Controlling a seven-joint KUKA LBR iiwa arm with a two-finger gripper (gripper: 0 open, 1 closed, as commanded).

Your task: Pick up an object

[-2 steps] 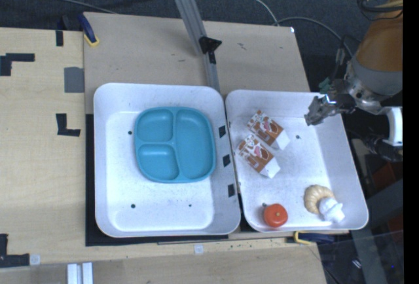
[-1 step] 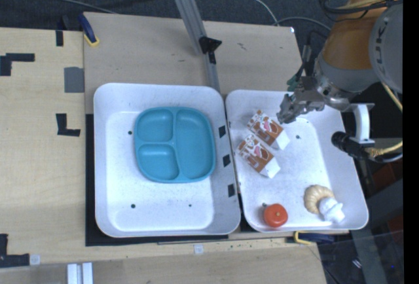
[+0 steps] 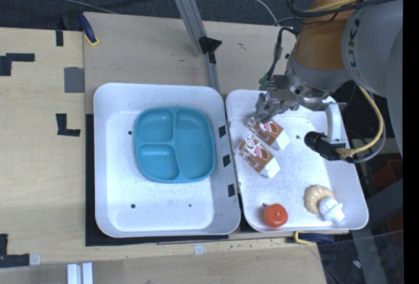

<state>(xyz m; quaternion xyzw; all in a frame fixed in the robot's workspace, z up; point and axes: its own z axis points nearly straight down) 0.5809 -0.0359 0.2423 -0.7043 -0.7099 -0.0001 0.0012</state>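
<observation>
Directly beneath the gripper (image 3: 265, 112) lies a carton (image 3: 268, 133); its grip is unclear.

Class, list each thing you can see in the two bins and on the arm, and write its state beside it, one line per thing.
Blue divided plate: flat in the left bin, nothing on it.
Upper carton: lying on its side, right bin, at the gripper.
Lower carton: lying on its side.
Red tomato: resting near the front wall.
Croissant: lying flat, apart from the tomato.

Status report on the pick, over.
Gripper low in right bin, at upper carton. Grasp unconfirmed. Second carton close beside it. Tomato and pastry well apart.
</observation>
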